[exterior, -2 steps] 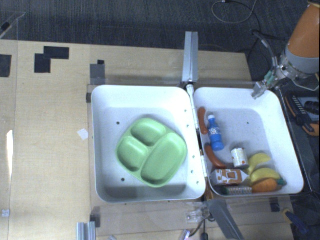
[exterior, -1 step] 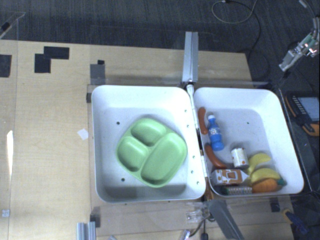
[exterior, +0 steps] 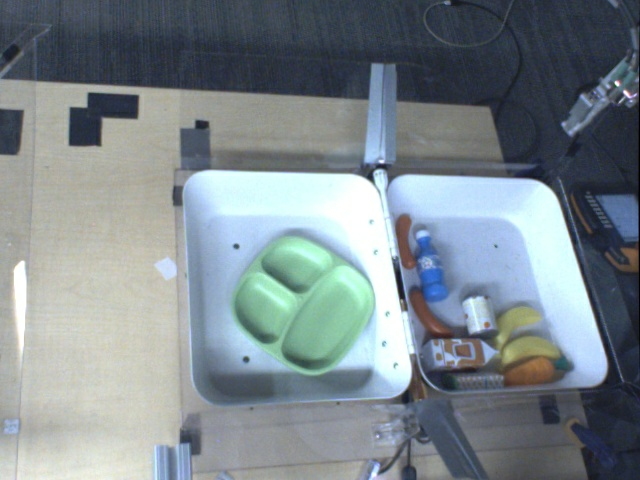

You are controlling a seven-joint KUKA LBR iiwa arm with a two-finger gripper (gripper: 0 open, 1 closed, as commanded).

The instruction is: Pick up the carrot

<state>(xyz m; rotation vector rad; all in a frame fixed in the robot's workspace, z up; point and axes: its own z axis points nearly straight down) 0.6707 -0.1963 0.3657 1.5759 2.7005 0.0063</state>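
The carrot lies in the near right corner of the right bin, its green top pointing toward the bin's right wall. Touching it on the left is a small brown carton. Just behind the carrot sit two bananas, and left of those a small white can and a curved sausage. Farther back from the carrot, a blue bottle lies beside a second sausage along the bin's left wall. Well left of the carrot, the left bin holds a green divided plate. Far beyond the carrot, at the upper right edge, is the gripper, well apart from both bins; I cannot tell how it stands.
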